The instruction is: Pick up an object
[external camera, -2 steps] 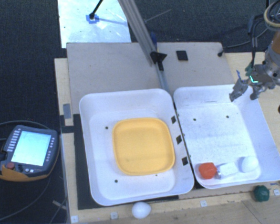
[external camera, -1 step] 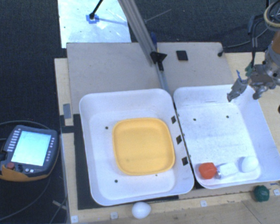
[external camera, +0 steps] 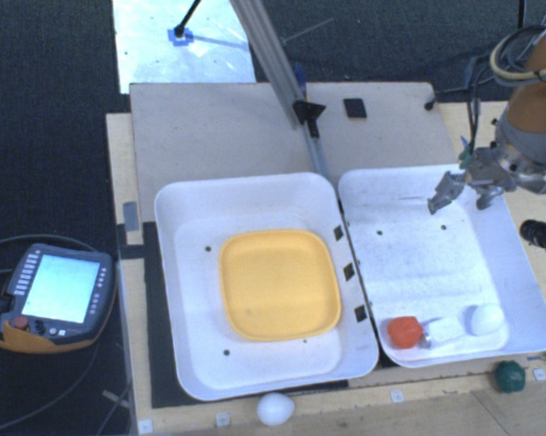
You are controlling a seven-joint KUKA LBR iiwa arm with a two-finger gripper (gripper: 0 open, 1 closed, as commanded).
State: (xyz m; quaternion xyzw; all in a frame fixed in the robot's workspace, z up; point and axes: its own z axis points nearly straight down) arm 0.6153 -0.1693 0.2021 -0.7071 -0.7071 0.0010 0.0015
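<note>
We see 2 white bins on the worktop (external camera: 220,132). The left bin (external camera: 184,219) carries a yellow tray (external camera: 279,284). In the right bin (external camera: 424,248), 3 things lie along the near wall: an orange ball (external camera: 404,332), a white piece (external camera: 444,329) touching it whose shape we cannot make out, and a white ball (external camera: 486,319) just beside that. The arm (external camera: 532,120) is cut off at the right edge. Its pincer (external camera: 463,193) hangs over the right bin's far right part, fingers apart with nothing between them, well apart from the 3 things. A white egg (external camera: 275,409) and a green ball (external camera: 510,376) lie outside the bins; a pendant (external camera: 53,295) sits at left.
</note>
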